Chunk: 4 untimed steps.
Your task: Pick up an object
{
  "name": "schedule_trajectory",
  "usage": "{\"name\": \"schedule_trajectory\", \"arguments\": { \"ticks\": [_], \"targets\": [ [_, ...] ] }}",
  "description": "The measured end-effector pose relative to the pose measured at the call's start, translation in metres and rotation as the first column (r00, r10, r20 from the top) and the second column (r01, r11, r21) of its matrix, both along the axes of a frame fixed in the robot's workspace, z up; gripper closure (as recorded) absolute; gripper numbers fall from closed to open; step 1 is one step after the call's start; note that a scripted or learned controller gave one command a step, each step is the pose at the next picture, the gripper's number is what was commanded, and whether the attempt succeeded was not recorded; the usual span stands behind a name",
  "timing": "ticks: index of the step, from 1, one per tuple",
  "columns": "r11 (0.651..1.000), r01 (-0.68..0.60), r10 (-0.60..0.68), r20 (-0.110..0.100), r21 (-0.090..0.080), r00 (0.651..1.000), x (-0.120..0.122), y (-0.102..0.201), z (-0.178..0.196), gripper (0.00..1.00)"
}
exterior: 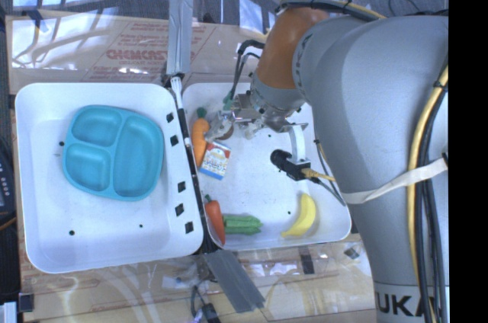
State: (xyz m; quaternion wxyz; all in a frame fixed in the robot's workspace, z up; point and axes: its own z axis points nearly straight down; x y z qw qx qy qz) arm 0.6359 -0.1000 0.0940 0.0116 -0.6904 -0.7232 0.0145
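Well left of the gripper, a blue divided plate [114, 152] lies in the left bin [38, 238]. Just left of the gripper [226, 123], an orange carrot [199, 140] rests against the divider; a small carton [216, 160] lies just below it, both in the right bin [252, 196]. Finger spacing cannot be told. Risk: a descent here may strike both items, nudging rather than gripping. Further below lie a second carrot [215, 219] and green vegetable [242, 224]; a banana [303, 216] lies below and right.

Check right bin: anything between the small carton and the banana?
Bare white floor of the right bin between the small carton and the banana, in the camera view.
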Motion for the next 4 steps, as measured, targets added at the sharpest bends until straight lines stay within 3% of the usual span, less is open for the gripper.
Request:
{"name": "schedule_trajectory", "arguments": {
  "ticks": [1,2,3,4],
  "targets": [
    [1.000,0.027,-0.027,0.009,-0.006,1.000,0.014,-0.008,-0.001,0.00],
    [0.999,-0.040,0.040,0.017,-0.011,0.999,0.016,-0.007,0.000,0.00],
    [0.998,-0.055,0.055,0.032,0.004,0.998,0.021,0.007,0.010,1.00],
    [0.993,0.114,-0.114,0.036,0.005,0.993,0.021,0.063,0.099,1.00]
  ]
}}
